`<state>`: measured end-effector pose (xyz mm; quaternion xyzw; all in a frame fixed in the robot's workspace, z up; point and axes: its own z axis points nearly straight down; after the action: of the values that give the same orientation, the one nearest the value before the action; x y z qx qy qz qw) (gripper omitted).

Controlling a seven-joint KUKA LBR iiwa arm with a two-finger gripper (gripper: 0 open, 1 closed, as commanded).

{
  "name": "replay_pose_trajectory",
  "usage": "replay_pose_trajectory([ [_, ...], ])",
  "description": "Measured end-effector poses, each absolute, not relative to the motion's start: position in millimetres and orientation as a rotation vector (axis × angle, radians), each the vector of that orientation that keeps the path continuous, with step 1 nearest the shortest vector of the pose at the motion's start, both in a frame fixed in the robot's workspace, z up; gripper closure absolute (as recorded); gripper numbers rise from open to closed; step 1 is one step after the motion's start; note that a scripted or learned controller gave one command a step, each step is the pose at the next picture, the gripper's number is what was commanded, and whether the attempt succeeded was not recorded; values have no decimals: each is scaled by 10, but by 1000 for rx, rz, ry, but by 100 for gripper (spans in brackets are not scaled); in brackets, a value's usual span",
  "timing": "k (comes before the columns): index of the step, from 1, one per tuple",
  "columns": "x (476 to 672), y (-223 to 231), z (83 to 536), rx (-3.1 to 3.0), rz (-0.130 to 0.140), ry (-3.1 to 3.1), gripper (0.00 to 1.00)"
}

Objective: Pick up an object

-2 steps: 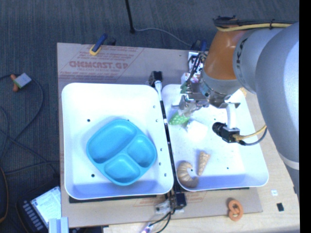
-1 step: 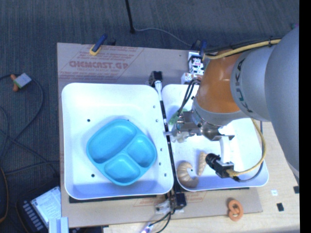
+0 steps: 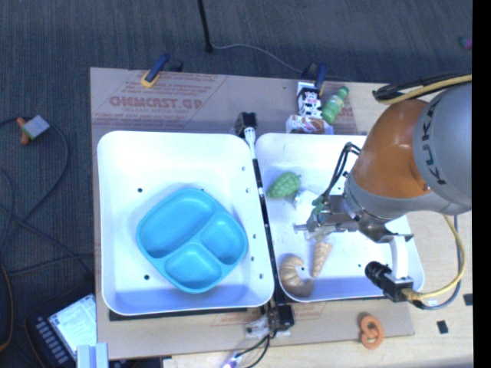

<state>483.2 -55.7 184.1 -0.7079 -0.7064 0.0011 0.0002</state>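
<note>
In the right bin (image 3: 399, 271) lie a green bumpy toy (image 3: 285, 185) near its left wall, a tan ice-cream cone toy (image 3: 321, 256) in the middle front, and a beige shell-like croissant toy (image 3: 294, 275) at the front left corner. My gripper (image 3: 327, 219) hangs over the bin's middle, just above the wide end of the cone toy, under the grey and orange wrist. Its fingers are dark and small against the bin floor. A small green piece (image 3: 318, 201) shows right by the gripper's upper side.
The left bin (image 3: 123, 159) holds a blue three-compartment plate (image 3: 192, 238). A small bottle and carton (image 3: 316, 109) stand on the cardboard behind the right bin. An orange ring (image 3: 371, 330) lies on the bench in front. A black divider clip (image 3: 247, 123) sits between the bins.
</note>
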Motion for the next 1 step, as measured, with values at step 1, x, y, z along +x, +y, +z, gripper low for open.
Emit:
replay_pose_trajectory([
  [1, 5534, -1140, 1846, -2223, 2, -2222, 100],
])
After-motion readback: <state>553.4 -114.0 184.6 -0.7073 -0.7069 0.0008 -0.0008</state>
